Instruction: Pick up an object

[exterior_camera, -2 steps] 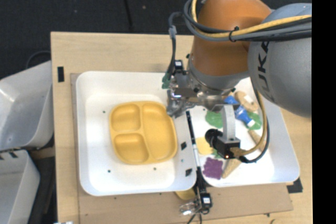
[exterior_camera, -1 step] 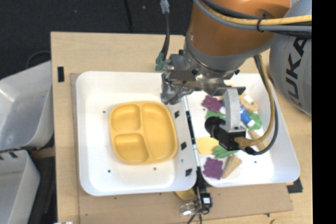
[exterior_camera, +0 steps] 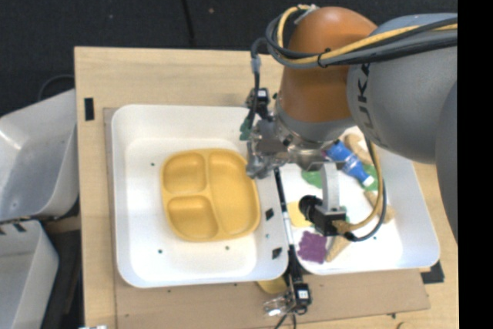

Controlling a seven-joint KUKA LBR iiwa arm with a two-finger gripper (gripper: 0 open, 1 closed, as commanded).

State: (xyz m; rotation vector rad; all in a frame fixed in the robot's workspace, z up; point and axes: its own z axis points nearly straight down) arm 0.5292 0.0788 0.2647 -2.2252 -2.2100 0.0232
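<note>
A yellow divided plate [exterior_camera: 209,193] lies in the left white bin [exterior_camera: 139,258]. The right bin [exterior_camera: 412,243] holds a blue bottle [exterior_camera: 349,161], a green piece [exterior_camera: 312,178], a purple object [exterior_camera: 312,246] and a tan piece [exterior_camera: 356,141], all partly hidden by the arm. My gripper [exterior_camera: 263,154] hangs below the orange wrist band, over the rim between the two bins and by the plate's right edge. Nothing shows in its grasp.
The grey arm and orange band [exterior_camera: 323,65] cover the back of the right bin. The wooden bench [exterior_camera: 169,77] surrounds both bins. A small yellow thing [exterior_camera: 269,287] peeks out below the bins' front edge.
</note>
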